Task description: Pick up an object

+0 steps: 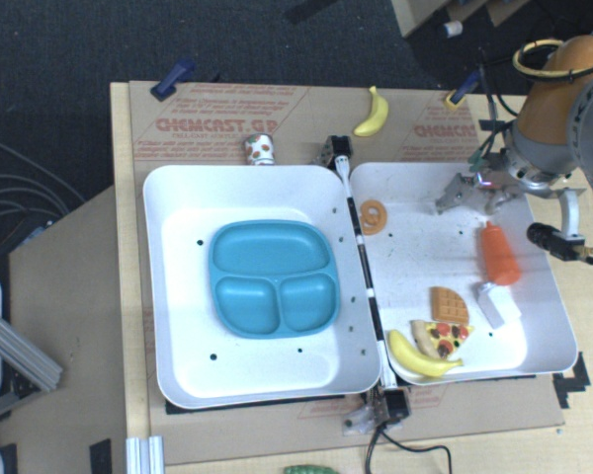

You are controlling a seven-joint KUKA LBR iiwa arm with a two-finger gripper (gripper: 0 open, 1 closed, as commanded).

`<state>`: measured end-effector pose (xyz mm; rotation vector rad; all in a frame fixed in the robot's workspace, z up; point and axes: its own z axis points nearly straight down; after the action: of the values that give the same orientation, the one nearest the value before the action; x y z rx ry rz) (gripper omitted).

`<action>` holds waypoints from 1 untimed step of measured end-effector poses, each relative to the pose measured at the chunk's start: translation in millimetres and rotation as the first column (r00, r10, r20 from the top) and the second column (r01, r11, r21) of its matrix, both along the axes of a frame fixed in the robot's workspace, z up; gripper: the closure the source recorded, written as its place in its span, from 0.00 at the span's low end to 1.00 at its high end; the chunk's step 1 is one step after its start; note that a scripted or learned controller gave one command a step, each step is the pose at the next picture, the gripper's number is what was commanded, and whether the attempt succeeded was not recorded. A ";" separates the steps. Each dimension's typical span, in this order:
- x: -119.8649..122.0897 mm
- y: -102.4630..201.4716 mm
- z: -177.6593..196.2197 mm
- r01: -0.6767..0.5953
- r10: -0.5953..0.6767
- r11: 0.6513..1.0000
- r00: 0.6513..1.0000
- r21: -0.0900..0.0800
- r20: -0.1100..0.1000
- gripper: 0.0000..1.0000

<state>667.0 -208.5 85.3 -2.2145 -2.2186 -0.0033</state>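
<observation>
Gripper (pixel 466 192): seen low in the right bin (pixel 415 191), fingers spread wide, nothing held.
Carrot (pixel 498 254): laid just beside it.
Left bin (pixel 173 265): a blue tray (pixel 273 276) is kept inside.

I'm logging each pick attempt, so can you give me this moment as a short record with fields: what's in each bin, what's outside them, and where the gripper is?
left bin: blue divided tray
right bin: small donut, orange carrot, waffle, pizza slice, banana, small grey block
outside bins: second banana and small cup on the bench behind them
gripper: over the back of the right bin, nothing seen between its fingers
</observation>
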 end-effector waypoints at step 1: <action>0.8 -1.1 10.6 -0.001 0.001 1.000 1.000 -0.005 0.005 1.00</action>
<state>667.8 -209.6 95.9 -2.2185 -2.2246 -0.0022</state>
